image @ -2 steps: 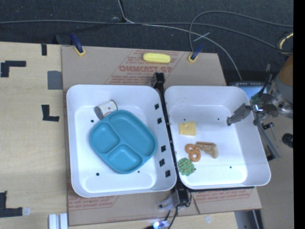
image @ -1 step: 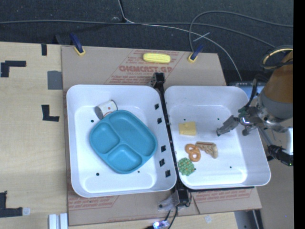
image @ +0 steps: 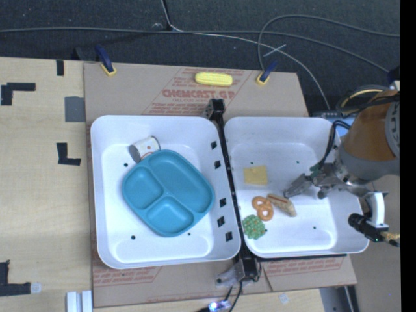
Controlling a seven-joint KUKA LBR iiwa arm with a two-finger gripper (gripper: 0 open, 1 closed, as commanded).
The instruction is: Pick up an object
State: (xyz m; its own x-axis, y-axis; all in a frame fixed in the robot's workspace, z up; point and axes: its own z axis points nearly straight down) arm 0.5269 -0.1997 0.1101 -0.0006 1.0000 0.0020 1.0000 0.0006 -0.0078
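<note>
Inside, the left bin [image: 104, 174] held a blue divided tray [image: 168, 192] and a small cup [image: 143, 148], while the right bin [image: 286, 132] held a yellow square [image: 256, 175], pretzel [image: 262, 207], bread piece [image: 283, 204] and green piece [image: 253, 226], the tool [image: 294, 190] spread apart just beside the bread

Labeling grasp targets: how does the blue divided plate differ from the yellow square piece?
The blue divided plate lies in the left bin; the yellow square piece lies in the right bin. The plate is far larger, rounded and has three compartments; the square is small and flat. Both lie flat on a bin floor, untouched by the gripper.
</note>
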